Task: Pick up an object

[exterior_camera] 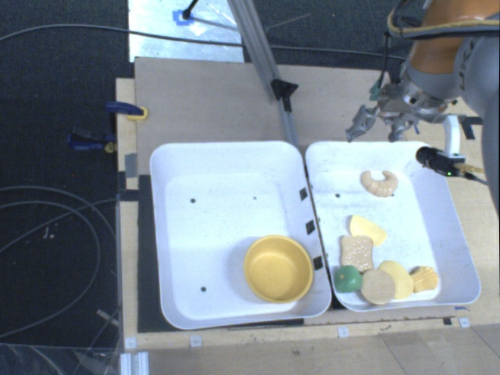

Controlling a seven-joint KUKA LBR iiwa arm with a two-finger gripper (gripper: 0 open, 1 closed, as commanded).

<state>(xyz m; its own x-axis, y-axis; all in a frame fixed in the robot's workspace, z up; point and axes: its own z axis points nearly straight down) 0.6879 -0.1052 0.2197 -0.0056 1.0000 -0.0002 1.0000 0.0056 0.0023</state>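
Note:
My gripper (pixel 377 128) hangs over the far rim of the right bin (pixel 457 233), fingers spread open with nothing between them. Below it in that bin lies a beige croissant-shaped piece (pixel 380 182), apart from the fingers. Nearer the front sit a yellow wedge (pixel 366 230), a speckled cracker (pixel 356 251), a green lump (pixel 348 278), a round tan biscuit (pixel 378 287), a pale yellow disc (pixel 398 276) and a ridged yellow chip (pixel 424 277). A yellow bowl (pixel 278 268) stands upright at the front of the left bin (pixel 203 209).
A grey metal pole (pixel 262 49) slants down from the top to the bench behind the bins' shared wall. A blue and yellow clamp (pixel 109 127) grips the bench's left edge. Cables lie on the dark floor at the left.

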